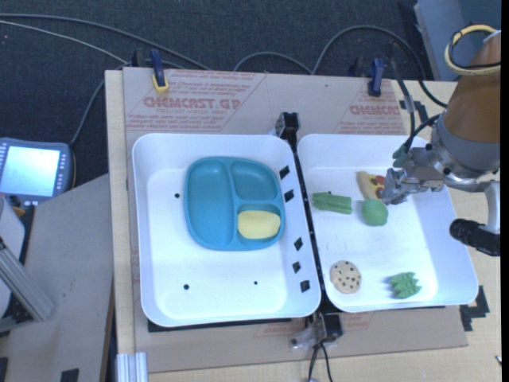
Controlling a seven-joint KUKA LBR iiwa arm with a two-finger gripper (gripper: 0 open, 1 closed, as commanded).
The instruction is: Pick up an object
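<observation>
The surface (199, 94) carries two white bins. The left bin (159, 285) holds a blue divided plate (215, 201), with a yellow piece (258, 224) in its five o'clock compartment. In the right bin (445, 269), the claw (395, 183) hangs at two o'clock; whether it is wide or narrow I cannot tell. Just beside it lie a yellow-and-red item (368, 185) and a green ball (374, 212), a long green vegetable (332, 204) at nine o'clock, a leafy green piece (405, 285) and a cookie (345, 277) toward six.
</observation>
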